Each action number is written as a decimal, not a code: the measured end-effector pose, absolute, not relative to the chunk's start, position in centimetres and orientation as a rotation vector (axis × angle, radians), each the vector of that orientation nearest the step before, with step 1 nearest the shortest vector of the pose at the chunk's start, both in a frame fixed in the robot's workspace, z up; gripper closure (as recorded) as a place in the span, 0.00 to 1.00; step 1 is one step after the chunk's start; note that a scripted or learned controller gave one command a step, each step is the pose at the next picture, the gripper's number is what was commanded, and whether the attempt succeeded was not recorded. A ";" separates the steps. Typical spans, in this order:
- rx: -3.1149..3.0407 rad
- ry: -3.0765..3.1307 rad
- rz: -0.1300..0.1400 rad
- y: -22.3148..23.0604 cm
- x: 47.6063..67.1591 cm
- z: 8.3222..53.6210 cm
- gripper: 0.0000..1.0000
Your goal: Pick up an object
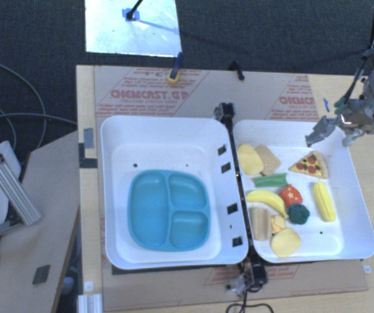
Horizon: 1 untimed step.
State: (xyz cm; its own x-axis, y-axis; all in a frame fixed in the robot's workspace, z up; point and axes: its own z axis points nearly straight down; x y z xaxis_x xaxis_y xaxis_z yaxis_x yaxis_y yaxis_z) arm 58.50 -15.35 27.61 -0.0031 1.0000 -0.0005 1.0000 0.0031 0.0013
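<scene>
Dark carpet surrounds my bench (141,90), whose board carries two white bins side by side. My arm comes in from the right and is mostly cut off by the frame edge, so I see little more than the wrist and my gripper (335,134), which hangs over the right bin's (363,240) far right corner; its fingers look spread apart with nothing between them, though they are small and blurred. Below and just left of it lies the pizza slice (309,165), near the bin's far side. Toward the middle sit a yellow lemon-like piece (250,159) touching a tan piece (268,158), a green stick (270,180), a banana (267,201), a tomato (291,194) and a dark green lump (298,214), all crowded together. The corn cob (324,201) lies apart near the right wall, with bare floor around it. Several pale pieces near the front are hard to name. The left bin (118,175) holds a blue divided tray (169,210)
</scene>
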 end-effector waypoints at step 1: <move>2.230 2.227 -0.008 -15.9 52.1 17.4 0.00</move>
